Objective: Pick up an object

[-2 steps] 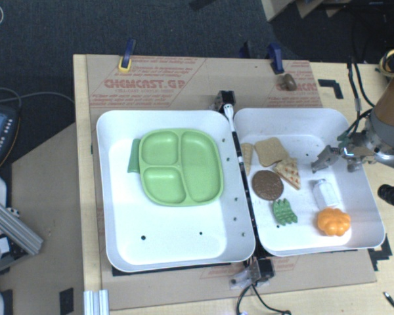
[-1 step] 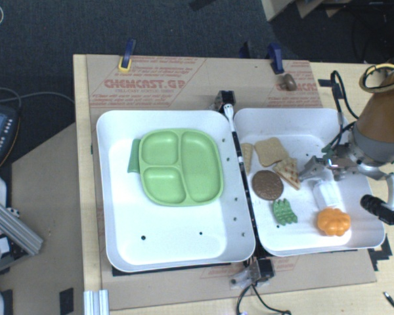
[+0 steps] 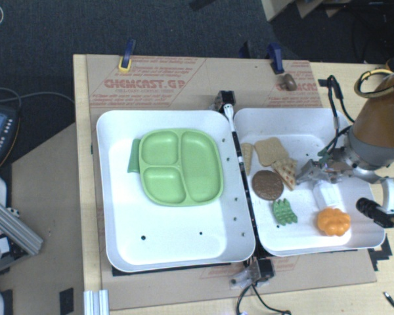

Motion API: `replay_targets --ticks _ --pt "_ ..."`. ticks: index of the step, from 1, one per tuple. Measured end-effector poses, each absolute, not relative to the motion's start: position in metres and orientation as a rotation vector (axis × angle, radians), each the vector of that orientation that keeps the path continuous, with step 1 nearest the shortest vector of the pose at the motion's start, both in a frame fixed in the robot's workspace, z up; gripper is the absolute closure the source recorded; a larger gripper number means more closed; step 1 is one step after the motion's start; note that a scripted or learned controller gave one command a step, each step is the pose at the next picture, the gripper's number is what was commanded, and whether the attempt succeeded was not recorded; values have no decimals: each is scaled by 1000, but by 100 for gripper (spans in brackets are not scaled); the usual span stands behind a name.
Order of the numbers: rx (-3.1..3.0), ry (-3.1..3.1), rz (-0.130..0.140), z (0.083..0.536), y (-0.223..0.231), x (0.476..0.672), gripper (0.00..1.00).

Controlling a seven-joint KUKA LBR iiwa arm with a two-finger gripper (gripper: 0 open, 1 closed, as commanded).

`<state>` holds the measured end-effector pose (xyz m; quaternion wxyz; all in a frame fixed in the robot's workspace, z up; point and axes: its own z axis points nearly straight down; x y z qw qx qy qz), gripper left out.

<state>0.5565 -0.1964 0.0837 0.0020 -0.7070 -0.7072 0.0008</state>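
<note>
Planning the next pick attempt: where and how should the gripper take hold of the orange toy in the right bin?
Likely across the rounded middle of the orange toy, coming straight down from above. It lies alone on the floor of the right bin, with bare floor around it, apart from the green piece, so fingers should fit on either side.
</note>
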Motion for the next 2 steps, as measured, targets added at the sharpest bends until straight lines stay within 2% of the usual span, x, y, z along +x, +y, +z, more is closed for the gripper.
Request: replay_targets --ticks 1,2 --pt "-2221 -2221 0 95 -197 557 100" --pt "-2228 -2225 -3 152 -208 559 100"
